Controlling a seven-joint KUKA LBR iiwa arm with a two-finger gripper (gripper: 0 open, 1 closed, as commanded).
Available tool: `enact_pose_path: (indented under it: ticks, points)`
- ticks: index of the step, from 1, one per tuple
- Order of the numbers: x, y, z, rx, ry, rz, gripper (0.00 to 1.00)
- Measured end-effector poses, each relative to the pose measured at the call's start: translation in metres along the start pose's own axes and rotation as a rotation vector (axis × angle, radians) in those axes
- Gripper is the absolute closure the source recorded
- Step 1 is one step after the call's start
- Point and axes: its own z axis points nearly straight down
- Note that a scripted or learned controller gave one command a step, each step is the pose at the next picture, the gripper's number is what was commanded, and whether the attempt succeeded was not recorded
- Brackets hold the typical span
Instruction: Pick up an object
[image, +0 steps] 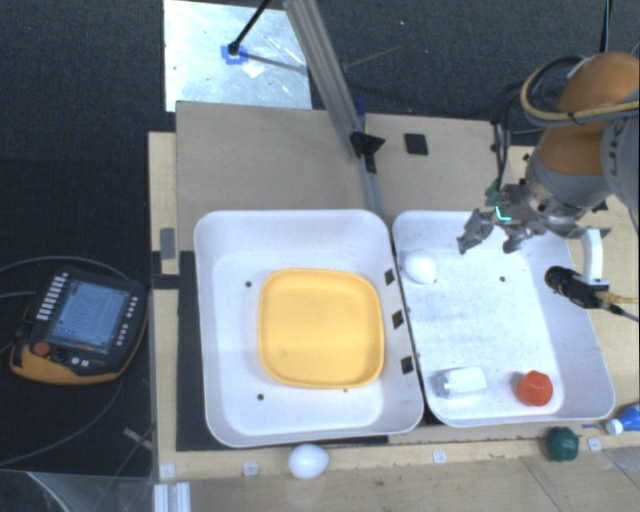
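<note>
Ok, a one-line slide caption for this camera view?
Open pincer hovers over right white bin holding small white ball.

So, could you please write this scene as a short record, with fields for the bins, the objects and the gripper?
left bin: holds a yellow plate
right bin: holds a white ball, a white block and a red object
outside the bins: white egg, green ball
gripper: open, over the right bin's far end, holding nothing
</note>
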Motion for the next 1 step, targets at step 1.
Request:
enact_pose_path:
  ticks: [1]
  points:
    - [0.0, 0.0001, -0.0001, 0.0, 0.0, 0.0, 0.0]
